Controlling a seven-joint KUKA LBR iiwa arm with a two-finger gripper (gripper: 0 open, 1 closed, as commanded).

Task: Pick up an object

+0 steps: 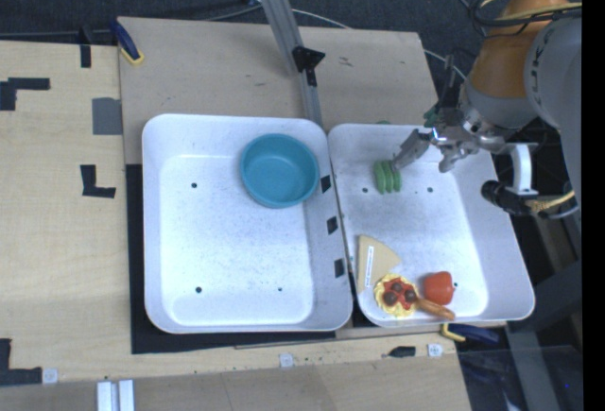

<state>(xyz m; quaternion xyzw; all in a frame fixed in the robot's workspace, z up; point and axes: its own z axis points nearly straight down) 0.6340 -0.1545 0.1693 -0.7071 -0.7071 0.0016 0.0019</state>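
Left bin (180, 239): blue bowl (279, 170) at 12 o'clock. Right bin (492, 248): green object (387, 177) at 11 o'clock, gripper (427, 154) just beside it; tan wedge (374, 258), yellow-red toy (396, 295), red object (437, 287) at 6 o'clock.

Grey arm (560, 69), orange band (506, 59), black cables, metallic gripper (430, 157)

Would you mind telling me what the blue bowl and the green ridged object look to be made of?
The blue bowl looks like moulded plastic: uniform teal colour, smooth rounded rim, dull sheen. The green ridged object seems plastic or rubber, judging by its saturated colour and parallel ribs; at this size the finish is hard to tell.
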